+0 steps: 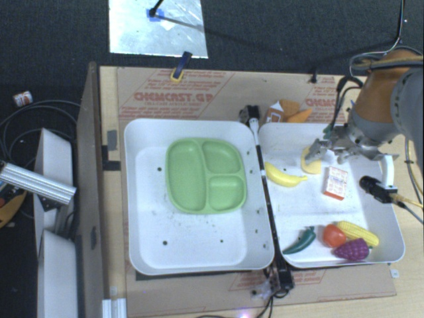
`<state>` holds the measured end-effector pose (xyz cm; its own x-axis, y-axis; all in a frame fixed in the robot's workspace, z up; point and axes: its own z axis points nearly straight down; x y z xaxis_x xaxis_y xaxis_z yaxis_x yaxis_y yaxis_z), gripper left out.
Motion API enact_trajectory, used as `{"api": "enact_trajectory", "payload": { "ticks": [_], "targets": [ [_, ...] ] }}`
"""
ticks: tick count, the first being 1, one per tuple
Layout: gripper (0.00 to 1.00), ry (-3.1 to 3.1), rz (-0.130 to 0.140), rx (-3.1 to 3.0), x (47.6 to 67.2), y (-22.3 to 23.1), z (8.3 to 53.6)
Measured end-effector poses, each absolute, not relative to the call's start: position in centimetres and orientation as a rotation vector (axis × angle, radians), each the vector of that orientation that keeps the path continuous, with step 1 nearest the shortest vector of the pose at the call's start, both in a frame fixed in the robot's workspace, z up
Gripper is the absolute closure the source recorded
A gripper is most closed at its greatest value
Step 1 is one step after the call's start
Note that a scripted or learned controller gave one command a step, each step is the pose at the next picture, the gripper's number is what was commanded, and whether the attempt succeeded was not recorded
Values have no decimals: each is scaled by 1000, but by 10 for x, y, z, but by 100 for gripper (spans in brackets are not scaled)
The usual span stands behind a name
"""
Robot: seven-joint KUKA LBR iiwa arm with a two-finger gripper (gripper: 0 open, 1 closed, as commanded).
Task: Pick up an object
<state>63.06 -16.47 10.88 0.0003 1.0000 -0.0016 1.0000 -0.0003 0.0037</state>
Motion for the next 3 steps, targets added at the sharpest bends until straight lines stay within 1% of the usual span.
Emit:
{"api": "enact_trajectory", "payload": {
  "ticks": [1,2,3],
  "targets": [
    [0,2227,1,2215,635,-142,84],
    [100,2226,6,2212,636,-143,96],
    [100,2213,4,2219,597,-180,189]
  ]
}}
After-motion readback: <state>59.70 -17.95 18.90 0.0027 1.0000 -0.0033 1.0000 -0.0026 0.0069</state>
